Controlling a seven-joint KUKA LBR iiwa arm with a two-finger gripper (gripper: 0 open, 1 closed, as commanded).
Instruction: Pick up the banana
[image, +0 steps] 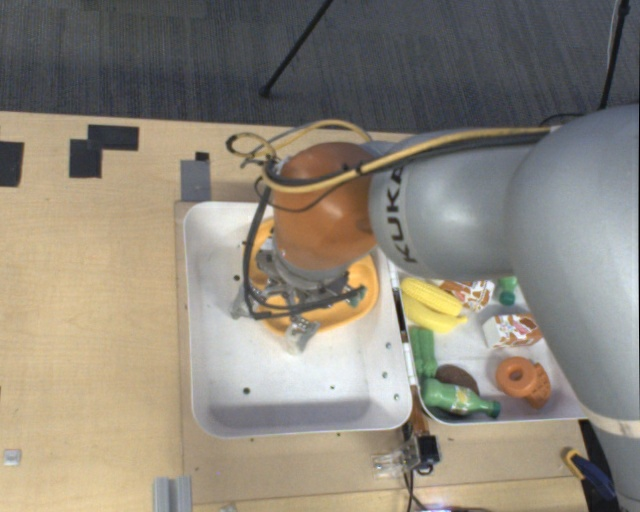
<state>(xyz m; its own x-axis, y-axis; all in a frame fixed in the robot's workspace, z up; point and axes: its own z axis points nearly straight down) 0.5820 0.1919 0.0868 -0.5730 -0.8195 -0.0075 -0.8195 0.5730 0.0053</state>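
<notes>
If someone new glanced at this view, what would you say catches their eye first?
First, the big grey KUKA arm with its orange band sweeping in from the right, its hand low over the left shallow white bin, above a flat orange-yellow piece. Next, the bright clutter in the right white bin: a yellow banana, a yellow corn cob, a green bottle and an orange doughnut.

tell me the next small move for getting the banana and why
Probably lift and swing right: the gripper hangs over the orange plate in the left bin, while the banana lies in the right bin.
</notes>
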